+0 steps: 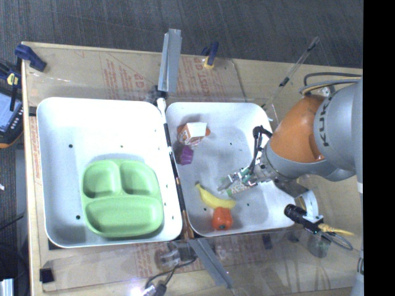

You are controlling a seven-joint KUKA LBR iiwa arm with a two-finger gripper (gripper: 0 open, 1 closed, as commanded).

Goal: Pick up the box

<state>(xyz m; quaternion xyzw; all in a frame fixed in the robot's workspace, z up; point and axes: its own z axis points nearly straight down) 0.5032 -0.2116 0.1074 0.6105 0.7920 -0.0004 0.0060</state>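
Observation:
The box [193, 132] is a small white and orange carton lying near the far left corner of the right bin [247, 113]. My gripper [237, 182] hangs low over the middle of that bin, well to the right of the box and nearer the front. It is apart from the box and close to the banana's right end. The grey arm with its orange band [296, 142] reaches in from the right.
A purple object [185, 155] lies just in front of the box. A yellow banana [215, 197] and a red-orange pepper [223, 218] sit near the right bin's front. A green divided tray [121, 197] lies in the left bin [62, 122].

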